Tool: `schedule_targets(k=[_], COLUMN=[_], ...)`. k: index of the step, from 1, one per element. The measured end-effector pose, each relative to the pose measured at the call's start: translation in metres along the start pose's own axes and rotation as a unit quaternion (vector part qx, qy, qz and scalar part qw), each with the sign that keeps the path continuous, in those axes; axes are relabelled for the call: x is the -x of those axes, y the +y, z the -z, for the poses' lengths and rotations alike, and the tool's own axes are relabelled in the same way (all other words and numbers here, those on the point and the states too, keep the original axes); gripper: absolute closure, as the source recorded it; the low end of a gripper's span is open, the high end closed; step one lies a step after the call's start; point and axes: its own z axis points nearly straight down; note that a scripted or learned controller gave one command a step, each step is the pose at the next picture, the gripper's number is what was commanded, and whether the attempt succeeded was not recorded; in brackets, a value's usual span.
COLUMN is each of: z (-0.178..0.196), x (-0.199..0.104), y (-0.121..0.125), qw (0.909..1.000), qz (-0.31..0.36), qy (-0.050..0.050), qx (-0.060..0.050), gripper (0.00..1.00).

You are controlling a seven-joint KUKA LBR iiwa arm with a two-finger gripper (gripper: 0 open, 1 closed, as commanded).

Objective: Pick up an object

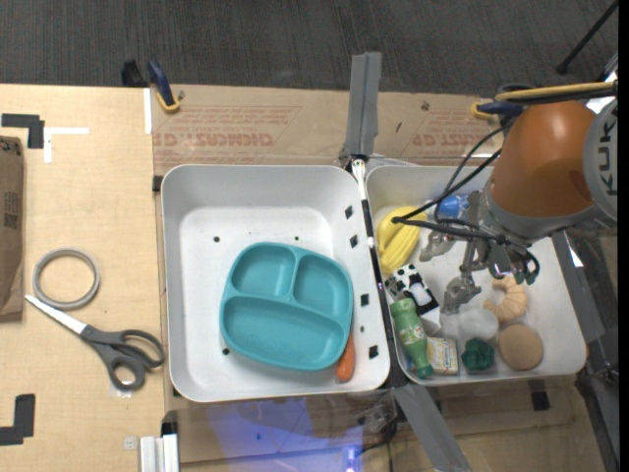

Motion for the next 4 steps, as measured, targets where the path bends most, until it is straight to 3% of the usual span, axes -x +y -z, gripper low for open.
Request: schedule_targets(k=[1, 2, 3, 4], z=[-0.034, -0.033, -0.032, -0.032], x=[0.034, 0.015, 0.069, 0.027], y=[-0.098, -0.124, -0.133, -0.109], qw=[0.9996, 0.9993, 0.9968, 0.9999], qz=[-0.027, 0.038, 0.08, -0.011], qy=[-0.003, -0.003, 0.0, -0.003], qx=[-0.001, -0.001, 0.0, -0.001], gripper=[0.0, 0.0, 0.0, 0.0])
